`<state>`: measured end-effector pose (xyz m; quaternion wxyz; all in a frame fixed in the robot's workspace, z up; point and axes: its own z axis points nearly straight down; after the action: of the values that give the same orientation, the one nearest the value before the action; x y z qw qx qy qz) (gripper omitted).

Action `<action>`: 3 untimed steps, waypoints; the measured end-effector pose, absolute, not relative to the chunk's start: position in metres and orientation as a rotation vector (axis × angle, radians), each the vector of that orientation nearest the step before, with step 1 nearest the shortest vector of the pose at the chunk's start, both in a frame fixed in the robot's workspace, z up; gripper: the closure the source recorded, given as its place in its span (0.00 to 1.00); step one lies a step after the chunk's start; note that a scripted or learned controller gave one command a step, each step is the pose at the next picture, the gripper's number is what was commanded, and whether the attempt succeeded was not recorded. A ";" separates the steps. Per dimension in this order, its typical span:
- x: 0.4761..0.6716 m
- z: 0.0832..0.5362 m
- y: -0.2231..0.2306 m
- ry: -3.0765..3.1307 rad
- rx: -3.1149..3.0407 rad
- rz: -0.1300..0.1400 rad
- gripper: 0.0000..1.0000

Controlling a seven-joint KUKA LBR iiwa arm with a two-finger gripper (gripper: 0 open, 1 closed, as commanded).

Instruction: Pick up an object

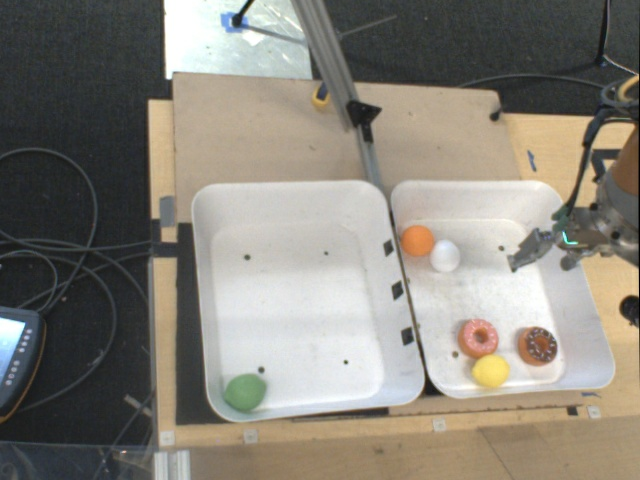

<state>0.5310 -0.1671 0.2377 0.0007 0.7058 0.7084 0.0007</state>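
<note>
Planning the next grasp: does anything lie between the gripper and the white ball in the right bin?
Nothing visible does. The gripper hangs right of the white ball, bare bin floor between; the orange ball is on its far side.

Grey arm (620,193) reaching in from right, claw (540,248) pointing left.

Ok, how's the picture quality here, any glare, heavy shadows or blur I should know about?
Camera view: lighting is even and soft, shadows faint. The white bins look bright but keep their detail; a pale bright patch of floor shows at the top. The gripper at the right edge is slightly soft, while the green ball and donuts are sharp.
</note>
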 end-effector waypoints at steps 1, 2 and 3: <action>0.527 0.186 -0.157 2.225 2.222 -0.002 0.00; 0.529 0.141 -0.165 2.224 2.223 -0.002 0.00; 0.528 0.088 -0.164 2.224 2.223 -0.002 0.00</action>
<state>0.5281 -0.1641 0.0884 -0.0018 0.7069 0.7073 -0.0007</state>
